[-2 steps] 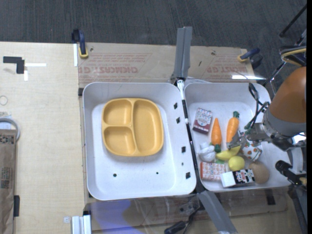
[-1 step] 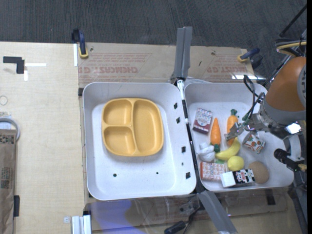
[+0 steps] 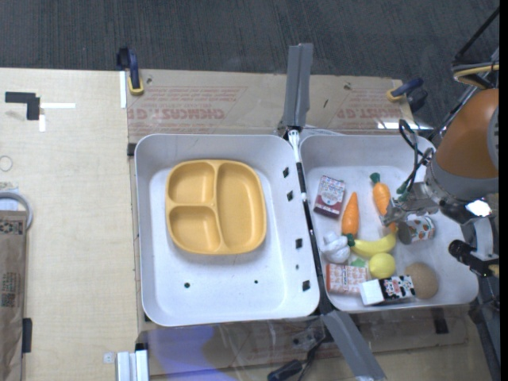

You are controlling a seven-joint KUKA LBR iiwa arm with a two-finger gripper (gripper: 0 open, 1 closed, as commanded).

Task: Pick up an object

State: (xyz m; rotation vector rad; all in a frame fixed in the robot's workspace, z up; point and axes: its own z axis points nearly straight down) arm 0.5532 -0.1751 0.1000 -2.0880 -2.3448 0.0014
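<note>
The right bin (image 3: 444, 145) holds several small items. Among them are two orange carrots (image 3: 350, 214) (image 3: 380, 195), a yellow banana (image 3: 373, 246), a lemon (image 3: 382, 265) and a red-and-white packet (image 3: 330, 195). A small patterned can (image 3: 418, 228) lies at the right, and a brown round item (image 3: 422, 280) sits near the front. My gripper (image 3: 399, 211) hangs low in this bin, just right of the second carrot and beside the can's upper left. I see nothing held in it.
The left bin (image 3: 151, 236) holds a yellow divided plate (image 3: 216, 206). A white lump (image 3: 337, 250), a red printed box (image 3: 346, 278) and a black-and-white box (image 3: 386, 290) crowd the right bin's front. A grey divider post (image 3: 298, 86) stands behind the bins.
</note>
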